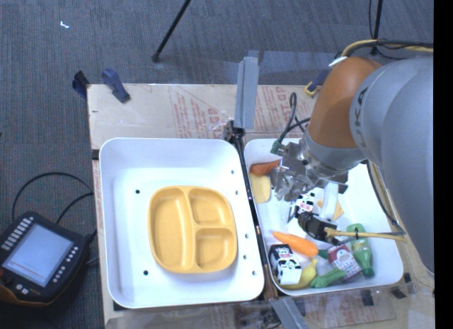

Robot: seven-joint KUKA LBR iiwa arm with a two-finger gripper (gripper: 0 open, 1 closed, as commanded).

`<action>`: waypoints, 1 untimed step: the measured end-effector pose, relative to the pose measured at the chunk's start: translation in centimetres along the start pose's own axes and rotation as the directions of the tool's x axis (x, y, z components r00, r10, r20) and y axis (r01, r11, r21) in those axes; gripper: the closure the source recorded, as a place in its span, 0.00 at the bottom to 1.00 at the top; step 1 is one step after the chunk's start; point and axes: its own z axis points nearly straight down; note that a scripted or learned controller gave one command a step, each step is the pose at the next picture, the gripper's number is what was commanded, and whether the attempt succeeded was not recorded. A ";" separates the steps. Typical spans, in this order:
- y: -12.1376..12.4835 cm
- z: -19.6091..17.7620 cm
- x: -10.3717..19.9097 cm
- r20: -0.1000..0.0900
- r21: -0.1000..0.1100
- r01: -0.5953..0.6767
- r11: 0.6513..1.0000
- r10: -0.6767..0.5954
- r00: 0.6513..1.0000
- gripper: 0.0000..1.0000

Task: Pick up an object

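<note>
2 white bins side by side: left bin (117, 179) w/ yellow 3-compartment tray (192, 228); right bin (379, 200) w/ toy pile incl. carrot (296, 243), green bottle (361, 251). Gripper (291, 181) low over right bin's upper-left; finger spread and any hold: cannot tell.

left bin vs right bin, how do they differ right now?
The left shallow white bin holds one thing, a yellow three-compartment plastic tray, lying flat near its middle. The right shallow white bin holds a clutter of small items, among them an orange toy carrot and a green toy bottle. The grey arm's gripper hangs over the right bin, not the left. Both are white, shallow and rounded-cornered.
</note>
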 end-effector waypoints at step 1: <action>0.0 -0.7 0.1 0.003 0.005 0.007 1.000 -0.007 1.000 1.00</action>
